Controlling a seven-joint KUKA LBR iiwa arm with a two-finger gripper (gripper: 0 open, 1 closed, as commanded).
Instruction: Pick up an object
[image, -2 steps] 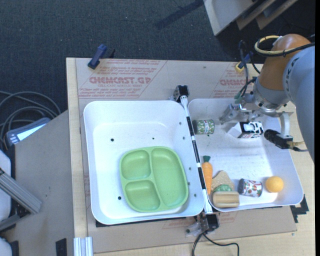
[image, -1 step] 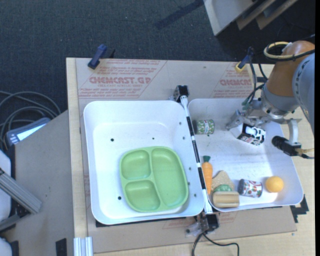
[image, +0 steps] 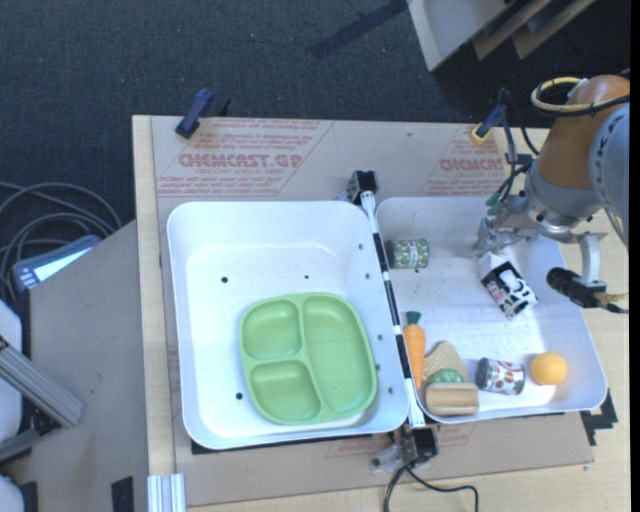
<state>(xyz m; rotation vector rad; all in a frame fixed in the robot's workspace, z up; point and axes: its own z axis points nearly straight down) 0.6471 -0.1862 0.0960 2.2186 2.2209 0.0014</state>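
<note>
My gripper hangs over the far part of the right bin, at the end of the grey arm with the orange band. Just below and right of it lies a black-and-white box, tilted, close to the gripper's tip. I cannot see whether they touch. A small green can lies left of the gripper near the bin's left wall. Along the near side lie a carrot, a sandwich toy, a small printed can and an orange ball.
The left bin holds a green divided plate. Black clips join the two bins at the far and near ends. Blue clamps hold the cardboard base at the back. Cables lie on the floor at the left.
</note>
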